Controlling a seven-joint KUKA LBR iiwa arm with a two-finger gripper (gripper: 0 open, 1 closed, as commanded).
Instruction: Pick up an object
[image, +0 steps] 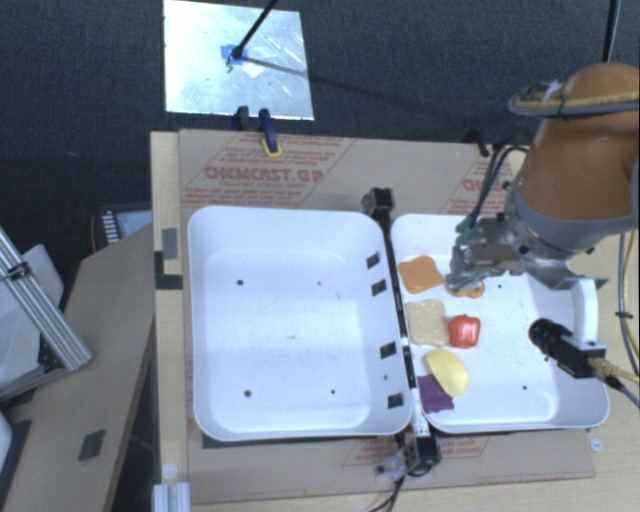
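A brown cardboard-covered bench stands on dark carpet and bears two shallow white bins side by side. The left bin is bare white. The right bin holds a cluster of small play-food pieces along its left side, close to the divider between the bins. From the far end to the near end they lie in a rough line: an orange slice, a pale tan slice just beside it, a red piece to the right of the tan one, a yellow lump, and a purple piece touching the yellow lump at the near edge.

The grey arm with its orange band reaches in from the right, and its gripper is low in the right bin, just right of the orange slice and just beyond the red piece. A small orange-red thing shows beneath its tip, but whether anything is gripped cannot be told. The nearest candidates lie immediately left of the gripper and toward the near edge; the yellow and purple pieces sit farther toward the near rim.
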